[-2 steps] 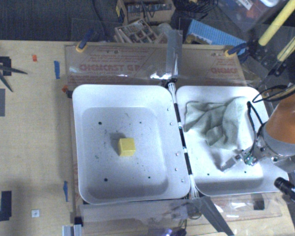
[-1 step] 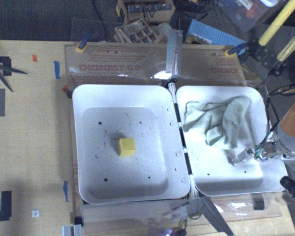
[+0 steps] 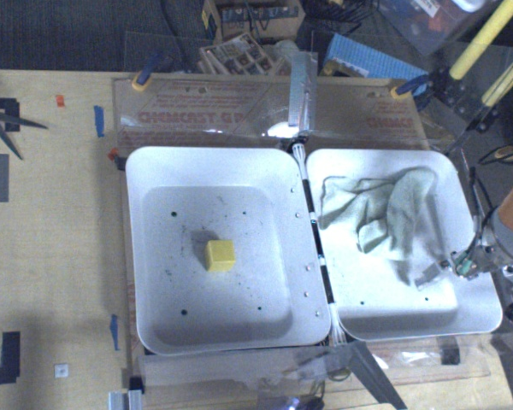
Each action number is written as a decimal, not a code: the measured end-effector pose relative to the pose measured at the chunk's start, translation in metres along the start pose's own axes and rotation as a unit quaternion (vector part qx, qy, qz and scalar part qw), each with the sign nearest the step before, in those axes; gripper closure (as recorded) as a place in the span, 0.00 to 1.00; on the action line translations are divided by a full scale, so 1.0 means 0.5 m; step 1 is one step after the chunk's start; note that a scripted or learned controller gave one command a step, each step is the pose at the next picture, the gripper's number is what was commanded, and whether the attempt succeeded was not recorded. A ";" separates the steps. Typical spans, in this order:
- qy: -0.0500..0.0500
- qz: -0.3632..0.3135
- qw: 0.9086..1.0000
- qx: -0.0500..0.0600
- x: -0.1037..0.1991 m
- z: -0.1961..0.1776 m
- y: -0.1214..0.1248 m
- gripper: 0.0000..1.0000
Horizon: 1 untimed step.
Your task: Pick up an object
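Note:
A small yellow cube (image 3: 221, 255) lies near the middle of the left bin (image 3: 154, 178). A crumpled pale grey-green cloth (image 3: 393, 212) is spread across the upper half of the right bin (image 3: 470, 310). My gripper (image 3: 462, 266) comes in low at the right bin's right rim. It sits just beside the cloth's lower right corner, and the arm behind it is cut off by the view's edge. I cannot tell whether it touches the cloth.
The two bins share a raised divider (image 3: 312, 229) down the middle. Cardboard sheets (image 3: 205, 114) lie behind the bins, with cables and boxes beyond. A wooden benchtop (image 3: 43, 229) extends to the left.

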State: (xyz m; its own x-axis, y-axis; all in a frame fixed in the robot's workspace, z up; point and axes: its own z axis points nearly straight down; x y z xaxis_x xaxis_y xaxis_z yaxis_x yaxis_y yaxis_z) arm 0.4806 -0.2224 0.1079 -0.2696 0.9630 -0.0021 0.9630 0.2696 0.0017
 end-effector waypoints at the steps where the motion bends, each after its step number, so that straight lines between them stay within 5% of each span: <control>1: -0.001 0.004 1.000 -0.001 -0.004 -0.016 -0.001 1.00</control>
State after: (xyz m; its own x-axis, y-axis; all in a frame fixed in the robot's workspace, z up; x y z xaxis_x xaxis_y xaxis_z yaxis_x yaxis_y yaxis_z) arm 0.4808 -0.2243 0.1160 -0.2625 0.9649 -0.0038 0.9649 0.2625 0.0032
